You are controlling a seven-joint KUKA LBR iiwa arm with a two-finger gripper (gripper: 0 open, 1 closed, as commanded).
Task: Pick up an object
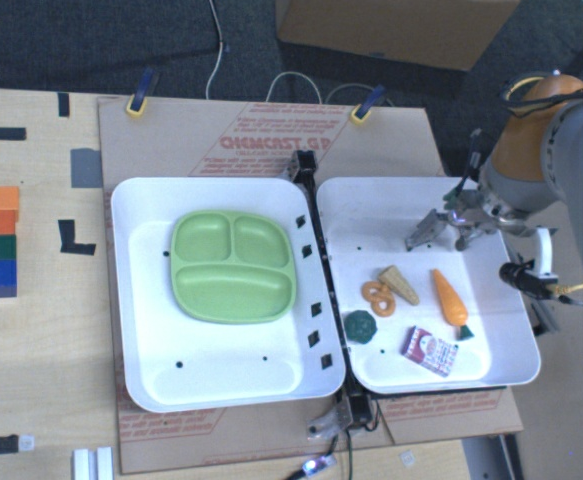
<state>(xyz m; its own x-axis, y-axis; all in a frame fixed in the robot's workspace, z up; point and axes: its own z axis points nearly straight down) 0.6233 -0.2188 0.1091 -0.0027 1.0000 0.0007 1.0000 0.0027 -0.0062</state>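
Two white bins sit side by side on the counter (71, 128). The left bin (136, 298) holds a green divided plate (234, 266). The right bin (491, 353), at right of centre, holds the candidates: a toy carrot (449, 298), a pretzel (378, 297) touching a tan wedge (400, 284), a dark green lump (359, 326) and a small red packet (429, 351) near the lower rim.

The claw (439, 224) hangs over the right bin's upper part, fingers spread and grasping nothing; the carrot lies just below it in the frame.

Judging by this, the pick is not yet made: choosing, descending, closing and lifting all remain.
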